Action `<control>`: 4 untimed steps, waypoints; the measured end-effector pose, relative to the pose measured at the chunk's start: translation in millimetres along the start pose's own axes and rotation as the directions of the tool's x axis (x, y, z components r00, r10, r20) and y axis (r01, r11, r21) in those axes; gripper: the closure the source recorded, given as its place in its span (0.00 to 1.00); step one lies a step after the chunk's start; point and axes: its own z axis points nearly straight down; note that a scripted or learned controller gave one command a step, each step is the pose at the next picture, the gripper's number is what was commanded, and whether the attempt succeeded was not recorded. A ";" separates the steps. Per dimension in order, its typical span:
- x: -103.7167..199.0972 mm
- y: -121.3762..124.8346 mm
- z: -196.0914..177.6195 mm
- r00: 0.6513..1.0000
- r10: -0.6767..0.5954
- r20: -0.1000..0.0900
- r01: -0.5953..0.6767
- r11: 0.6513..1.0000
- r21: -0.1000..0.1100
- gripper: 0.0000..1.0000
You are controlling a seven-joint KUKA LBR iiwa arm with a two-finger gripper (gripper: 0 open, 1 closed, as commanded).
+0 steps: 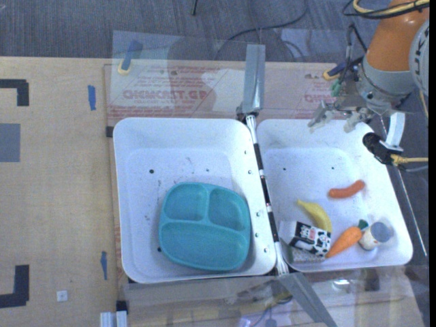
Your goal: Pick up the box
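Observation:
The box [310, 238] is a small black-and-white carton lying flat at the front left of the right bin [300, 148], partly tucked against the bin's front wall. My gripper [339, 116] hangs over the back edge of the right bin, far behind the box, and its fingers stand apart with nothing between them. The orange band of the arm [397, 36] is above it at the top right.
In the right bin lie a yellow banana [315, 213], an orange carrot [345, 240], an orange sausage-shaped piece [346, 190] and a small round grey-topped item [377, 234]. A teal divided plate [204, 226] lies in the left bin [136, 155]. A metal divider [254, 80] stands behind the bins.

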 end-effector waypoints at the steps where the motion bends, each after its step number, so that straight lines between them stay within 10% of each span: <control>1: -48.0 6.0 -91.8 0.997 0.071 0.002 -0.071 0.997 -0.003 0.00; 2: -29.1 -24.8 -82.6 0.970 0.241 0.000 -0.241 0.970 0.002 0.00; 3: -8.8 5.9 -229.7 0.994 0.106 0.002 -0.106 0.994 -0.004 0.00; 4: 45.4 4.4 -77.9 0.996 0.088 0.001 -0.088 0.996 -0.001 0.00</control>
